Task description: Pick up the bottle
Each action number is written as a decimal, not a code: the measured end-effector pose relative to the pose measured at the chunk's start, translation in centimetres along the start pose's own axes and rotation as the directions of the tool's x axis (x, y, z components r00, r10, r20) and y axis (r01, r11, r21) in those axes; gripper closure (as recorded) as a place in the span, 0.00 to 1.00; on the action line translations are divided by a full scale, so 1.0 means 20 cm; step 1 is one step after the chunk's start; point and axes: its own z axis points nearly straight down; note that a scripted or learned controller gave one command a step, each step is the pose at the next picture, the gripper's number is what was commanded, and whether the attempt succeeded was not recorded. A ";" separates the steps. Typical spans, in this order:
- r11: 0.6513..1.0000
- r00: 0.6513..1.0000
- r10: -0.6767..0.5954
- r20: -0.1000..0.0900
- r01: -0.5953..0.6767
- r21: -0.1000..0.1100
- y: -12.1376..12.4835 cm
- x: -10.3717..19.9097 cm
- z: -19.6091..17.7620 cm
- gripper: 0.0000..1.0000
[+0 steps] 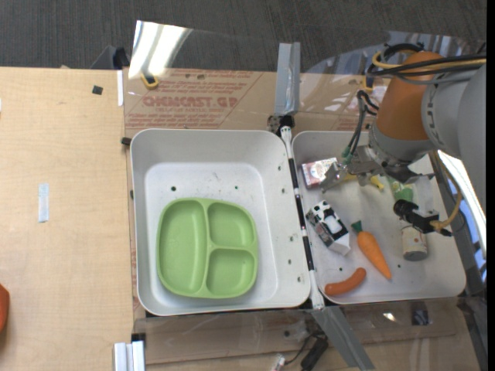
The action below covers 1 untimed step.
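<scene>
I cannot tell whether my pincer (340, 173) is open. What looks like a greenish bottle (396, 184) is lying just right of it; I am risking grabbing the packet (315, 172) instead.

orange object (2, 313): cut by left edge | green item (397, 185): partly under arm (433, 107)

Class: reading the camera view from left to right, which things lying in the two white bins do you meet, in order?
Green three-compartment plastic plate → black-and-white box → orange toy carrot → small beige bottle.
</scene>
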 end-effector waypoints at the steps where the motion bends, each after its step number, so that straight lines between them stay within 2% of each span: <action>1: 0.999 0.999 -0.033 -0.017 0.033 -0.004 -0.16 -0.39 0.03 0.00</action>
